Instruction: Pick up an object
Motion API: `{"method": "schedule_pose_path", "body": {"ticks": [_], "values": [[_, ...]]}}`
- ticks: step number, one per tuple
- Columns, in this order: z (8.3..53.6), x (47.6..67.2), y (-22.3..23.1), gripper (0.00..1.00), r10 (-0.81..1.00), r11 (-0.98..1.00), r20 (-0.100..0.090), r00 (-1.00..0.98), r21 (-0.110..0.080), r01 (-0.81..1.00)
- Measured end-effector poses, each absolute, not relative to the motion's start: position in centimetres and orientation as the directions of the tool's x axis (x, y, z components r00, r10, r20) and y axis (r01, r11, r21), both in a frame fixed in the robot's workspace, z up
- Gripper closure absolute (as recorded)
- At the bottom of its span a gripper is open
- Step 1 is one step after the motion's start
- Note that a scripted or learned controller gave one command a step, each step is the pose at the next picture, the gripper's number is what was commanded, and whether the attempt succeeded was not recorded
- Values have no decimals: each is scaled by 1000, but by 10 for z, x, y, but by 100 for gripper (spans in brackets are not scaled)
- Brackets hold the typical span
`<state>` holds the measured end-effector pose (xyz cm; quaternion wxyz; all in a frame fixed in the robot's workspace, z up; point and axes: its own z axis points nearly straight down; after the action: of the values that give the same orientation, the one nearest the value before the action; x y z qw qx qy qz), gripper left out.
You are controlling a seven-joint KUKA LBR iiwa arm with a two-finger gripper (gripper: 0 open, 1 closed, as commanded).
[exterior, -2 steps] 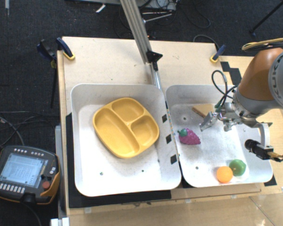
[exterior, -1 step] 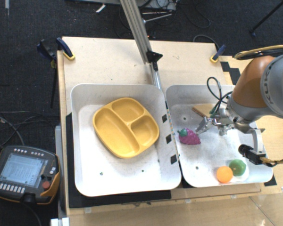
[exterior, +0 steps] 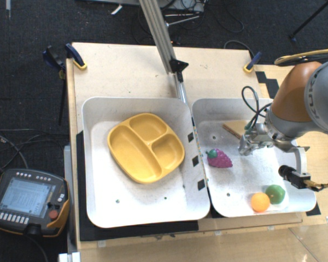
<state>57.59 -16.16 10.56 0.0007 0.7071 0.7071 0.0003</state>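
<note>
Orange ball (exterior: 259, 202) and green ball (exterior: 275, 194) are sitting touching at the right bin's (exterior: 229, 212) near edge, purple grapes (exterior: 220, 159) lying mid-bin. End effector (exterior: 247, 148) is hovering just right of the grapes, grip state unclear. Yellow divided plate (exterior: 146, 147) is resting in the left bin (exterior: 98, 201).

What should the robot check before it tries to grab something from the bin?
1. Things to grab lie in the right bin: ok; purple grapes, orange ball, green ball.
2. Claw is above that bin: ok.
3. Claw is right over a toy: not ok; grapes lie beside it.
4. Claw is open: cannot tell.
5. Yellow tray is out of the way: ok, left bin.
</note>
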Motion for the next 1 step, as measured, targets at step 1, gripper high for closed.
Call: {"method": "schedule_pose_path", "body": {"ticks": [1], "values": [[158,580,-172,100,1000,-1,-2,1,5,1000]]}}
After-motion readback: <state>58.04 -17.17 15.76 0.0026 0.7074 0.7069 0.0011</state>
